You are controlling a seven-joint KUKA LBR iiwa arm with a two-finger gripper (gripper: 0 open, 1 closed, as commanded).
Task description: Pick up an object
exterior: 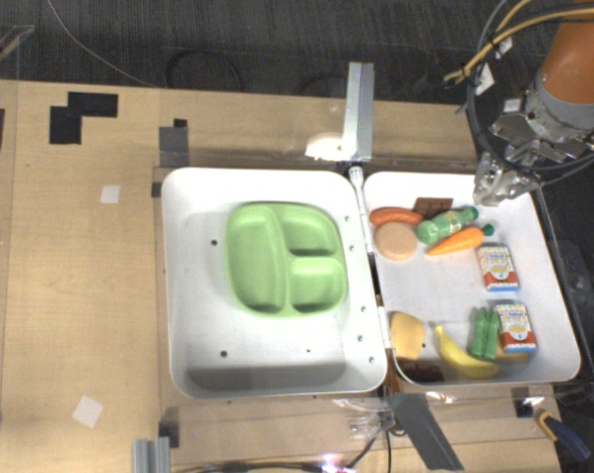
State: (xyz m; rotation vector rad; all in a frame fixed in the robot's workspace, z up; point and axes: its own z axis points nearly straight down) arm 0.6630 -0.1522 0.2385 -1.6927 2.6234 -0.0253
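Camera view: the gripper [495,187] hangs over the far corner of the right bin [558,294], its metal fingers holding nothing; whether they are apart or together cannot be told. Just beside it lie a green bottle [444,226], a carrot [457,241] and a brown block [432,206]. Two juice cartons [496,266] line the right wall, a banana [462,356] rests at the near edge. The left bin [188,264] holds a green divided tray [283,257]
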